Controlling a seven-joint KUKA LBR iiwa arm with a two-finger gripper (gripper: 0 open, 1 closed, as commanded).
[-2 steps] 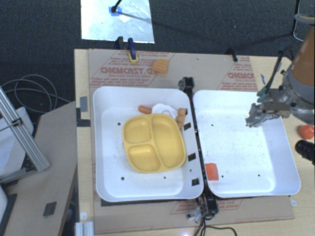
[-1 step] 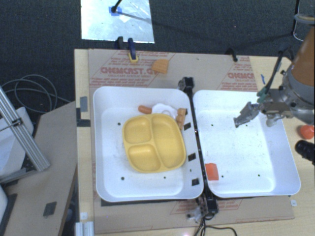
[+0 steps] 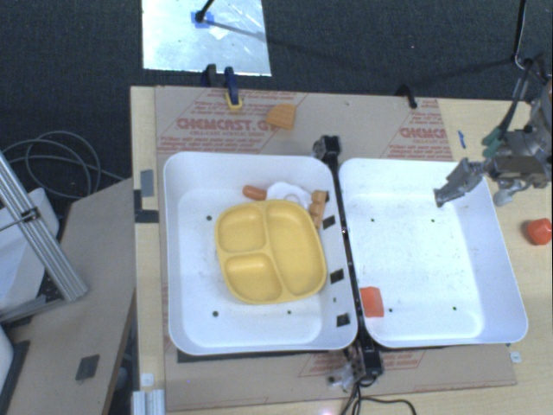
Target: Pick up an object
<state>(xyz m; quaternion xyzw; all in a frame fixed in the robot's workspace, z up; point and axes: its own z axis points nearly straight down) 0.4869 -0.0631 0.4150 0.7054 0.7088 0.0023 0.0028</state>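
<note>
My gripper (image 3: 476,192) hangs over the back right part of the right bin (image 3: 432,258), its fingers (image 3: 452,187) spread open with nothing between them. A small orange-red block (image 3: 371,301) lies in that bin's front left corner, far from the gripper. In the left bin (image 3: 186,232) a yellow divided plate (image 3: 268,251) lies flat. Behind the plate are an orange sausage-shaped piece (image 3: 254,193), a white item (image 3: 289,194) and a small brown piece (image 3: 318,204).
A tan block (image 3: 281,116) rests on the cardboard behind the left bin, near a blue and yellow clamp (image 3: 232,83). An orange object (image 3: 537,230) sits on the bench right of the right bin. A black divider (image 3: 339,232) runs between the bins.
</note>
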